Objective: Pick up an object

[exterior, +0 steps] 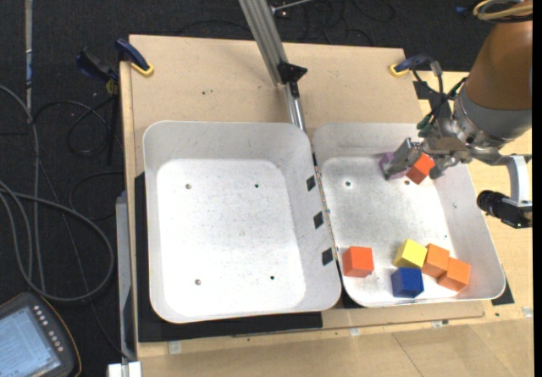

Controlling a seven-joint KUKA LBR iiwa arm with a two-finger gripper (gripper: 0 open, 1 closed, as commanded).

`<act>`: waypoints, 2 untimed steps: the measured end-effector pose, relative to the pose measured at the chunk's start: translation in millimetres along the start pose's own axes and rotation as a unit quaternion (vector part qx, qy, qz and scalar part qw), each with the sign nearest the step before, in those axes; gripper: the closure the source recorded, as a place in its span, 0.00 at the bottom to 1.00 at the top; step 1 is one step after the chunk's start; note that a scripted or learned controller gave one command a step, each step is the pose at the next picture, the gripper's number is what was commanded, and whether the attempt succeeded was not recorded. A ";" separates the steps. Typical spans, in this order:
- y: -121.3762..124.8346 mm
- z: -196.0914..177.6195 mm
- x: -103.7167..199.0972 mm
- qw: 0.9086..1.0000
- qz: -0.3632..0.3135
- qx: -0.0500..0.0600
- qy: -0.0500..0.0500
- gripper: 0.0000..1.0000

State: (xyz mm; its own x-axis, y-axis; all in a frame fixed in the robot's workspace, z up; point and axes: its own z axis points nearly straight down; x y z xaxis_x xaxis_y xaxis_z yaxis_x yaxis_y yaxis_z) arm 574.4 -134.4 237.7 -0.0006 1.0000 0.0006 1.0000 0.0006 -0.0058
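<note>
End effector [412, 165] up over the right bin [474, 223], an orange block [418, 169] clamped between its fingers, near the far rim. Below it sits open floor, then five blocks [409, 267] crowding the near rim

Robotics lab, clamped bench [212, 79], floor cables [51, 138], teach pendant [30, 341]

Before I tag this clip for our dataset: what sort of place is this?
Most likely a robotics lab test bench: a wooden board clamped down, two white bins holding coloured blocks, and loose cables on dark floor.
</note>
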 end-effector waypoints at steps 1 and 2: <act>-4.7 63.8 2.6 1.000 0.001 0.001 0.000 0.00; -1.0 111.6 10.2 1.000 0.000 0.000 0.000 0.00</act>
State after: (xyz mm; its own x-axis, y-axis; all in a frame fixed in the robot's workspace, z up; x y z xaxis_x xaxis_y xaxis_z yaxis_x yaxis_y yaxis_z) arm 572.7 -124.2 126.1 -0.0008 1.0000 0.0011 1.0000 0.0008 -0.0054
